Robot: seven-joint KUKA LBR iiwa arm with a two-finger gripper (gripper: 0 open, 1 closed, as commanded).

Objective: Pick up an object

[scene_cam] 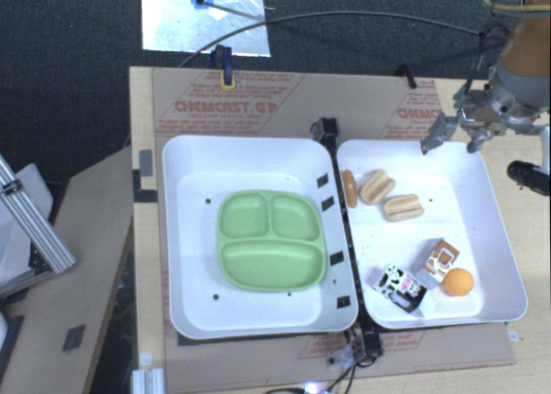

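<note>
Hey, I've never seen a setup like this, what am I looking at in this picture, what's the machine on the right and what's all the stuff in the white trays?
One camera looks down at a slant on a bench. On the right is a grey robot arm with an orange band; its two-fingered tool hangs open above the right white bin's far edge, holding nothing. That bin contains two tan bread rolls, a small sausage, an orange ball, a small brown-and-white box and a black-and-white cow-patterned toy. The left white bin holds a green divided plastic plate.

Both white bins [258,156] look like smooth, slightly glossy plastic. The green divided plate [273,241] is matt plastic. The bench [258,100] shows printed brown paper.
</note>
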